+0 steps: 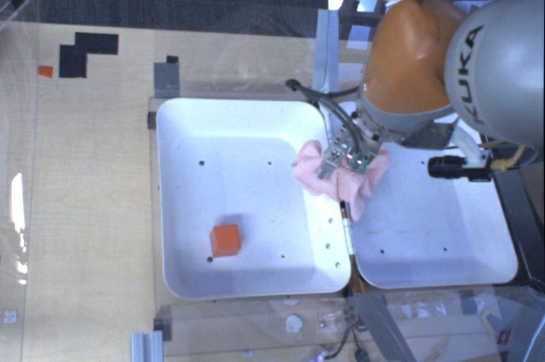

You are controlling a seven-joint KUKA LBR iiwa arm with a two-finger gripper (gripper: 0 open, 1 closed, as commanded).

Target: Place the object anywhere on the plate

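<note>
Two white bins sit side by side on your worktop [85,207]. Nearest you, the orange block [226,239] lies in the left bin [255,275], toward its near-left corner, well apart from everything else. Further back, a pink cloth [328,178] drapes over the shared rim between the left bin and the right bin [443,258], partly in each. Your gripper [341,158] hangs right over that cloth, touching or just above it; you can't tell if it's clenched or released. The orange-banded arm [409,62] fills the far-right side.
</note>
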